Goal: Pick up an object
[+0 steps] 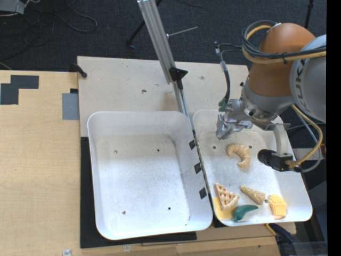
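Matt white plastic bins [101, 143] sit on a pale wood bench [32, 159] beside a ribbed metal rail [160, 41].

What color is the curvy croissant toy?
The croissant is light tan, seen in the camera view.

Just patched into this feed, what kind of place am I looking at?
Probably a robotics lab test bench: two shallow white bins sit on a plywood benchtop, small toy food pieces such as a tan croissant lie in the right bin, and loose cables trail over dark carpet.
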`<move>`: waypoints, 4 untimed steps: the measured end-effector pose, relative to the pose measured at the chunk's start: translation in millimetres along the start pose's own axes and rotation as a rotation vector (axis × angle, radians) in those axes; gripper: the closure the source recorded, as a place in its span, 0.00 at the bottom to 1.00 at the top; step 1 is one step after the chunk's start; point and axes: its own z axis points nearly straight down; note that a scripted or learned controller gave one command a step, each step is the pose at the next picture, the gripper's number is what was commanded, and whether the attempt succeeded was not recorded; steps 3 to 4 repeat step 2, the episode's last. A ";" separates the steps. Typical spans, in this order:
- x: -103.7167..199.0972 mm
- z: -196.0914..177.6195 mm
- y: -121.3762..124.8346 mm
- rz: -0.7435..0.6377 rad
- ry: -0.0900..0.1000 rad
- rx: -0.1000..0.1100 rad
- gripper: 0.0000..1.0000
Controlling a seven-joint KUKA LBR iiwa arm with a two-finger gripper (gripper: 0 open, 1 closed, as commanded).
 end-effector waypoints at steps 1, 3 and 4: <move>51.5 6.5 6.9 0.001 -0.001 0.001 1.00; 99.4 25.2 27.9 0.001 -0.001 0.002 1.00; 99.4 25.2 27.9 0.001 -0.001 0.002 1.00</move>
